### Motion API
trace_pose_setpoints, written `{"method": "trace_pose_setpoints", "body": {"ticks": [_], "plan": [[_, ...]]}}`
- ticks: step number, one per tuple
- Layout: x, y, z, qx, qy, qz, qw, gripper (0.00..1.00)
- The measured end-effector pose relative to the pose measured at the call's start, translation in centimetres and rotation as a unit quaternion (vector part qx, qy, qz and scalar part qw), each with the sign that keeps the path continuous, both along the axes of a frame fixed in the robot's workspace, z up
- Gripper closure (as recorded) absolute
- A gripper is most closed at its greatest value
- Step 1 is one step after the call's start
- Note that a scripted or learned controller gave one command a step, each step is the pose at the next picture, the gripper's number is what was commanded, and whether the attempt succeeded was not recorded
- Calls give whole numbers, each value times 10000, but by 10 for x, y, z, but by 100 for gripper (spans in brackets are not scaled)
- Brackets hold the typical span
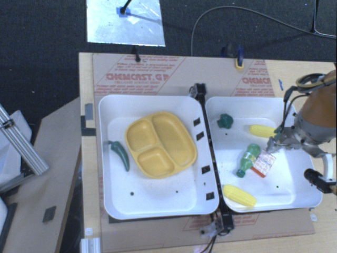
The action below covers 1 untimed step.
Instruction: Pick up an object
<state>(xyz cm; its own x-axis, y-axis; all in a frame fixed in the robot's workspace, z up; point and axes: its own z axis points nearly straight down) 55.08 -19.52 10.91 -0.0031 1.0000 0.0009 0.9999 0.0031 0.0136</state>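
The right bin holds a green bottle with a red and white label, lying tilted near the middle. A yellow corn cob lies at the bin's front. A second yellow piece is at the back right, and a small dark green vegetable at the back left. My gripper is low in the right bin, just right of the bottle's label and in front of the back yellow piece. Nothing visibly hangs from it.
The left bin holds a yellow divided plate and a green pepper by its left wall. A black divider joins the bins. The grey arm covers the right bin's right side.
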Motion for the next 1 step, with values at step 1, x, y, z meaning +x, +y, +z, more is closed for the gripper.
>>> {"method": "trace_pose_setpoints", "body": {"ticks": [1], "plan": [[11, -5, 53, -19, 31, 7, 10000, 100]]}}
